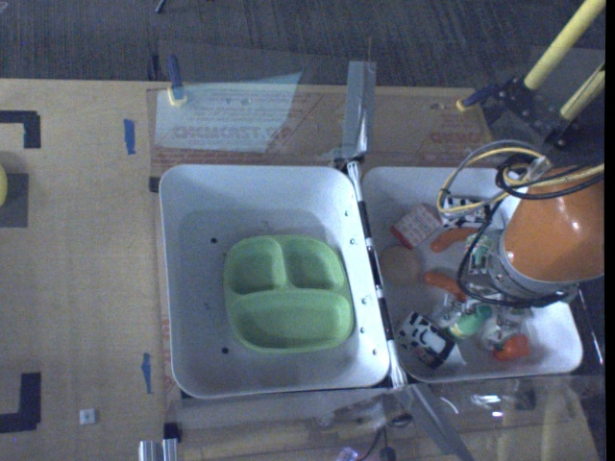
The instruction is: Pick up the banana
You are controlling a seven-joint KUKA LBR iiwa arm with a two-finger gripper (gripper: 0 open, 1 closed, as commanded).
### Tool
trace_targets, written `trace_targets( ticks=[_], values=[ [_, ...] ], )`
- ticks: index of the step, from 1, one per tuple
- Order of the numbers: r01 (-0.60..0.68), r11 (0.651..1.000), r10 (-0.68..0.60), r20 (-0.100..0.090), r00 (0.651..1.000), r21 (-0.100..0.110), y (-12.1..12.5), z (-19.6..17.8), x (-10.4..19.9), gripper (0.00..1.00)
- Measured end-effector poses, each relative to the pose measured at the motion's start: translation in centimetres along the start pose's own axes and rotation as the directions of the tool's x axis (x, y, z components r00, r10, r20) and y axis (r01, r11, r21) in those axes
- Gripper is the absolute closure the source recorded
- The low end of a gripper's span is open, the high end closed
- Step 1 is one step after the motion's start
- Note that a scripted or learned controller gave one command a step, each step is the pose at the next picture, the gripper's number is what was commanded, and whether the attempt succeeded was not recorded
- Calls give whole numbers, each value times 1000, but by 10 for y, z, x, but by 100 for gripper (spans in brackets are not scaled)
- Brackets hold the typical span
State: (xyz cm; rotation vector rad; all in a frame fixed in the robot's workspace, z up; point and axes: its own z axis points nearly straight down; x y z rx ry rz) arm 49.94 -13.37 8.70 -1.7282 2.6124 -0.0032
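Nearest, a small black-and-white blotched toy (424, 339) lies at the front of the right bin (562, 353), a smooth white tray with rounded corners. Beside it the gripper (476, 317) hangs low among orange oblong pieces (444, 281) and a reddish box (415, 226); whether it is open or grasping anything, I cannot tell. Nor can I tell where the banana lies. A matte green divided plate (285, 291) sits in the left bin (192, 209).
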Motion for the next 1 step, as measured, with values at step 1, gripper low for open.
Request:
trace_targets(
  ticks=[1],
  values=[
    [378, 926, -377, -6, 926, 21, 16, -5, -10, 0]
  ],
)
